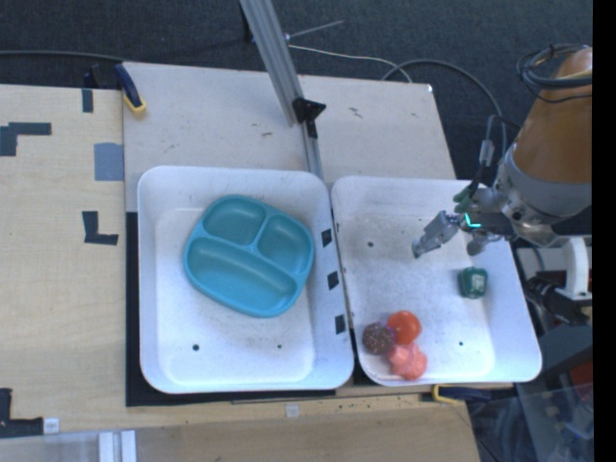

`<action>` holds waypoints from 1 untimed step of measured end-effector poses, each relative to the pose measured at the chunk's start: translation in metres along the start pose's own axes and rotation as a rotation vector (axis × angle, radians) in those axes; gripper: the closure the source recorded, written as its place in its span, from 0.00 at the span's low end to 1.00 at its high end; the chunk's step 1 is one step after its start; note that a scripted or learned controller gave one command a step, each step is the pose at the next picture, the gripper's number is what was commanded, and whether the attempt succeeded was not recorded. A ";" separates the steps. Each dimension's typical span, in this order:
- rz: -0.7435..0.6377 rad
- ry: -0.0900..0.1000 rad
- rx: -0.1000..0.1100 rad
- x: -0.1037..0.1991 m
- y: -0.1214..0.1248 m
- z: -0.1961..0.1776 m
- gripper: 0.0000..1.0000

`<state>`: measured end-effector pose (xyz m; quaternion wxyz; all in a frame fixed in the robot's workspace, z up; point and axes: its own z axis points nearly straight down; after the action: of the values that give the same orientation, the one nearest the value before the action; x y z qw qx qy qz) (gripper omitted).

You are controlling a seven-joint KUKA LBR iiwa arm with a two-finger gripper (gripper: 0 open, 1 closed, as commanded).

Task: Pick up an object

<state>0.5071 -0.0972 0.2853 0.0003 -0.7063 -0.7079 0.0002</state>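
Currently the gripper [450, 236] is hovering over the right bin [385, 210], its two fingers spreading apart with nothing between them; a small green object [473, 282] is lying just below and to the right of it on the bin floor. Near the bin's front edge, well apart from the gripper, a rounded red piece [405, 326], a dark knobbly one [377, 337] and a pink lumpy one [408, 361] are clustering, touching; a smooth blue divided plate [250, 255] is sitting in the left bin [164, 345].

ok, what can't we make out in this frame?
- Gripper, camera view: small and blurred, finger gap unreadable.
- Arm: cut off by the right edge.
- Green object: too small to identify.
- Three small red and brown items in the right bin: clustered, contact unclear.
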 end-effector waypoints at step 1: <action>0.001 0.000 0.005 0.005 0.001 0.044 0.00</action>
<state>0.5076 -0.0926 0.2415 0.0020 -0.7066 -0.7076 0.0019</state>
